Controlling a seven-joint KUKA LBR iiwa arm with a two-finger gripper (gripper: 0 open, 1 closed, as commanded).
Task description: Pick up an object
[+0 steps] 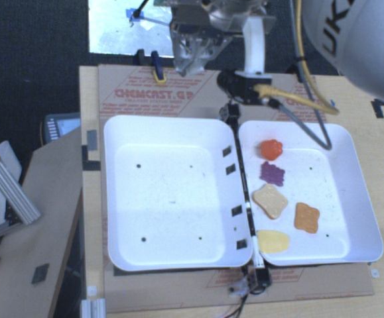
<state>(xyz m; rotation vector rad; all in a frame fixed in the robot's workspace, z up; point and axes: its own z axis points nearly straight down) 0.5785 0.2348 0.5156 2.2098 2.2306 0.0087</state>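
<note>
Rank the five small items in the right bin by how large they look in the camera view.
Largest to smallest:
1. Beige toast-shaped piece
2. Yellow piece and orange waffle-like piece, too alike to separate
3. Purple piece and red-orange round piece, also close

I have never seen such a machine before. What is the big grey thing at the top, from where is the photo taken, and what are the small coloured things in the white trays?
The grey shape is a robot arm reaching in from the right. Its gripper, the two-finger tool for picking things up, hangs above the far edge of the bench, beyond the trays, with nothing visible between its fingers. The photo comes from one fixed camera above the bench, looking down at a slant. Two shallow white bins sit side by side. The left bin has only small dark dots on its floor. The right bin contains five small items: a red-orange one, a purple one, a beige one, an orange one and a yellow one.
</note>
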